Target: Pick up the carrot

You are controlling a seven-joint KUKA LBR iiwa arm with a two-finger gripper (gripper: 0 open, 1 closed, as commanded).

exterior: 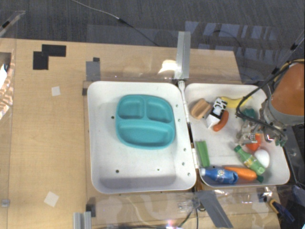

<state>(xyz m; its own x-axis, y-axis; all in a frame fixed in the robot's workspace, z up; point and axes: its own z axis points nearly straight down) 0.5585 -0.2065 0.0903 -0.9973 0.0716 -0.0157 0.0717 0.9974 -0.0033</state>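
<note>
The carrot (pixel 241 172), orange and tapered, lies along the front wall of the right bin (pixel 224 140), between a blue can (pixel 218 176) and a green bottle (pixel 250 160). My gripper (pixel 248 135) hangs low over the right part of that bin, behind the carrot and apart from it. It is right over a small red-orange item (pixel 256 142). The arm's orange band (pixel 290 94) partly hides the bin's right side. Nothing of the carrot is in the gripper.
The right bin also holds a brown bread piece (pixel 200 109), a white-and-black carton (pixel 218 109), a red sausage (pixel 220 123), a yellow banana (pixel 231 101), a green bar (pixel 202 152) and a white egg (pixel 262 157). A teal divided plate (pixel 144 120) sits in the left bin (pixel 102 142).
</note>
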